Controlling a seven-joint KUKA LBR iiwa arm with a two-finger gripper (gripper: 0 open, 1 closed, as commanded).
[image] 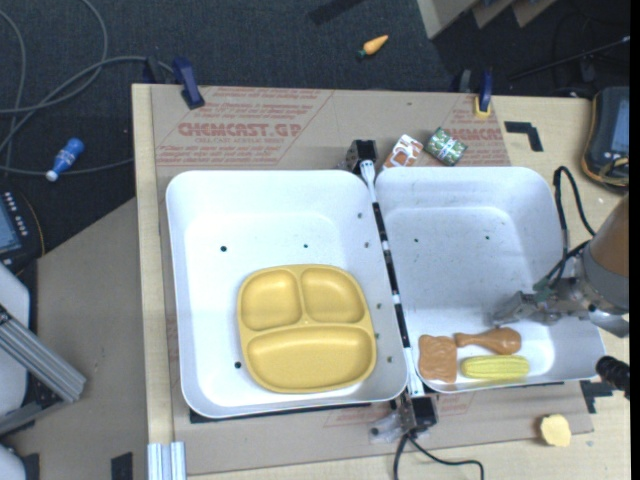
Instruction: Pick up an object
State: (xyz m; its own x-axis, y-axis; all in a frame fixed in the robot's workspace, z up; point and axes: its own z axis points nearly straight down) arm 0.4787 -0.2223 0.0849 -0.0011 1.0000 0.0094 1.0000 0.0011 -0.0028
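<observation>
Cardboard-topped bench (250, 118) bears two bins; dark carpet (250, 18) beyond

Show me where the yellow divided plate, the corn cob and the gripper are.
yellow divided plate (305, 328), camera view, its middle ridge.
corn cob (494, 368), camera view, mid-length of the cob.
gripper (512, 308), camera view, between its fingertips.

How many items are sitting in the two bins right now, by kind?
Divided yellow plate: 1
Toy corn cob: 1
Toy drumstick: 1
Tan toy food piece: 1
Total: 4
</observation>
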